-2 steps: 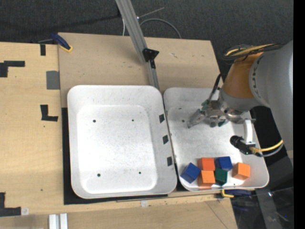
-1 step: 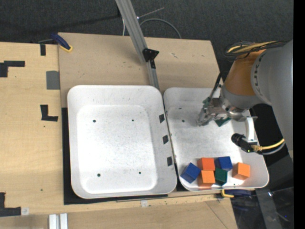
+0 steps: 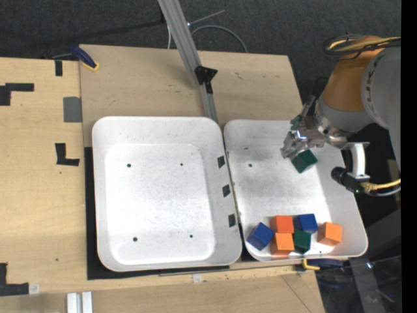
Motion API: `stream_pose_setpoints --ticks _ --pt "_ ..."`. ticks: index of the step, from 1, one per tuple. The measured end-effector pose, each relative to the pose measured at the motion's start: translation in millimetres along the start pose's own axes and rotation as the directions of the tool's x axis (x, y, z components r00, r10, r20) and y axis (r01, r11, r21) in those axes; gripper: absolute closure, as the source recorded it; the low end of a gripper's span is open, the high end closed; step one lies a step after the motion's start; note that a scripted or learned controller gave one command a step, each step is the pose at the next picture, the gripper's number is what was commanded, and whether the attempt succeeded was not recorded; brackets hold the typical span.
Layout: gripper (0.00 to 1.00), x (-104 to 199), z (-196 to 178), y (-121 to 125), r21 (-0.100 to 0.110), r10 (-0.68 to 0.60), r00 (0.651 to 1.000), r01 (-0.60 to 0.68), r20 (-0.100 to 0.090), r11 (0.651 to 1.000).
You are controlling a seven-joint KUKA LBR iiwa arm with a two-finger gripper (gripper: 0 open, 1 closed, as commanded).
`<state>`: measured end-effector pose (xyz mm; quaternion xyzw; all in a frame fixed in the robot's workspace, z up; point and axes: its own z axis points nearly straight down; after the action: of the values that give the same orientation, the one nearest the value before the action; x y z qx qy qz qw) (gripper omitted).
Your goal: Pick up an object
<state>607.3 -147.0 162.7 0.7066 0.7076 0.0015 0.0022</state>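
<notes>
My gripper [image 3: 299,150] hangs over the upper right part of the right bin [image 3: 260,175]. A dark green block [image 3: 304,161] sits tilted between its fingertips, and the fingers are shut on it. Along the bin's front edge lies a cluster of blocks: a blue one [image 3: 260,235] on the left, an orange one [image 3: 284,223] beside a second blue one [image 3: 306,222], another orange one [image 3: 283,242], a green one [image 3: 301,240] and an orange one [image 3: 330,233] at the right.
The left bin [image 3: 156,188] lies beside the right one with a raised rim between them. A slanted metal pole [image 3: 186,41] crosses the bench at the back. The arm's grey body with its orange band [image 3: 348,87] stands over the right bin's far right edge.
</notes>
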Motion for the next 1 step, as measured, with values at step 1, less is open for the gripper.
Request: stream_pose_setpoints --ticks 1 --pt "1.0 0.5 -44.0 1.3 0.001 0.0 1.0 0.0 0.0 1.0"
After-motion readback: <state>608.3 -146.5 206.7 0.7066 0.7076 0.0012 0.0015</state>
